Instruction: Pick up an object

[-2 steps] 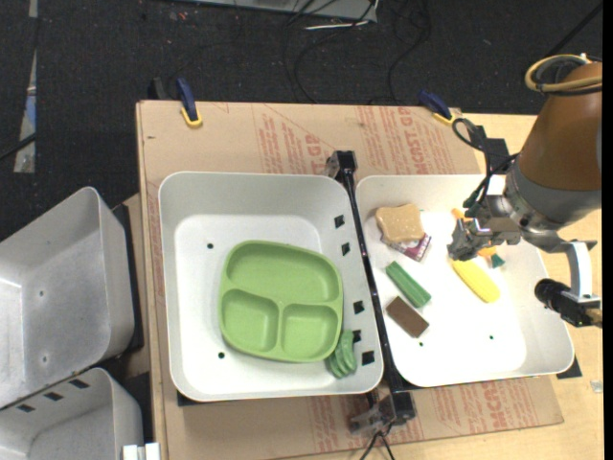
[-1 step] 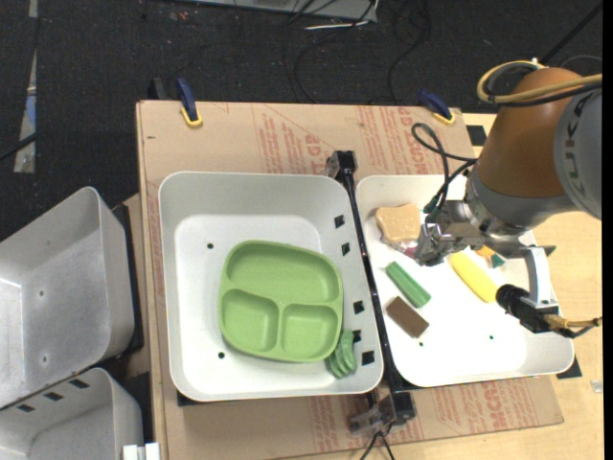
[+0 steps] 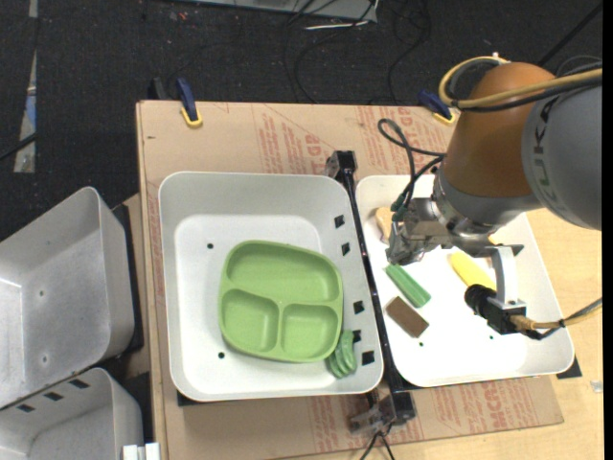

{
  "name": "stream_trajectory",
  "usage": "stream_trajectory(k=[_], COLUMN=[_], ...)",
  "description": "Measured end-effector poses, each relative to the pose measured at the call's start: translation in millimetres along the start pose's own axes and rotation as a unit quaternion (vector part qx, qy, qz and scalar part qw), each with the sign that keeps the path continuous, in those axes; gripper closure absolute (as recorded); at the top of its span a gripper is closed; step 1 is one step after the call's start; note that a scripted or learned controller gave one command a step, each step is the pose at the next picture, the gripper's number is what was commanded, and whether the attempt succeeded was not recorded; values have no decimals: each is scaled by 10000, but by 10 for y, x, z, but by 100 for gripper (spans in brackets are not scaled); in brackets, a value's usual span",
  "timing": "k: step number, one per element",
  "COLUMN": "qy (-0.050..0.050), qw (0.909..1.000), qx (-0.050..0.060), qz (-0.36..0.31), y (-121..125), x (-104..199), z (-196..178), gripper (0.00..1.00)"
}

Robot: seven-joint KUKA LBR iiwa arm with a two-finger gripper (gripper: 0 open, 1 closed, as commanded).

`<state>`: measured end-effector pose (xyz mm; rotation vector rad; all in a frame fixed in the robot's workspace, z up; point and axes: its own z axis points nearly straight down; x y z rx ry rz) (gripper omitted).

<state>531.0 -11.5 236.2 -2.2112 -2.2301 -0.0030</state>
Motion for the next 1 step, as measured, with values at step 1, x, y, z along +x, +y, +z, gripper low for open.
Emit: stream_trajectory(k=[1], qy=[0], qw=[10000], qx=[4], qz=[-4], y=[56], x=[598], z=[44], gripper=[100])
